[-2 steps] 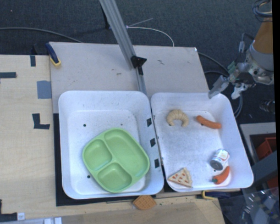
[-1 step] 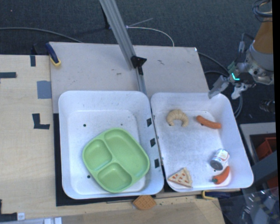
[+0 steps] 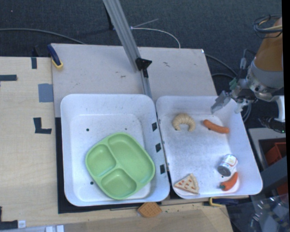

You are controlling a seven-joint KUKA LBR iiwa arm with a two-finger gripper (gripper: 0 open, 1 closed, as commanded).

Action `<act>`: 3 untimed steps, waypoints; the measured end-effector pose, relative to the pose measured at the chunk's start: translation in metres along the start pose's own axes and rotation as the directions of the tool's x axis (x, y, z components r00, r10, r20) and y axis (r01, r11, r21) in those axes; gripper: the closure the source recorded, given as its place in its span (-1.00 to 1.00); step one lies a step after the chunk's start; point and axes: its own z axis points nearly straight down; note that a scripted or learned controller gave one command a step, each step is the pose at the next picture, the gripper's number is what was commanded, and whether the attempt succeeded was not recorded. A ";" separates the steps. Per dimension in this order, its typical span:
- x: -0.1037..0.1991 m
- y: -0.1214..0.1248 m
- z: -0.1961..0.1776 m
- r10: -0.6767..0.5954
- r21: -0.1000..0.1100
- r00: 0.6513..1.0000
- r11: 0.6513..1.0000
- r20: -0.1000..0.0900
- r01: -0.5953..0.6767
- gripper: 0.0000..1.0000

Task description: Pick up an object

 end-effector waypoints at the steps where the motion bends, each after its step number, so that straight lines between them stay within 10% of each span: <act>1: 0.003 0.000 0.065 -0.001 0.001 1.000 1.000 -0.001 0.001 -1.00; 2: 0.004 -0.001 0.119 -0.001 -0.001 1.000 1.000 0.000 0.001 -1.00; 3: 0.005 0.001 0.106 -0.003 -0.004 1.000 1.000 0.001 0.003 1.00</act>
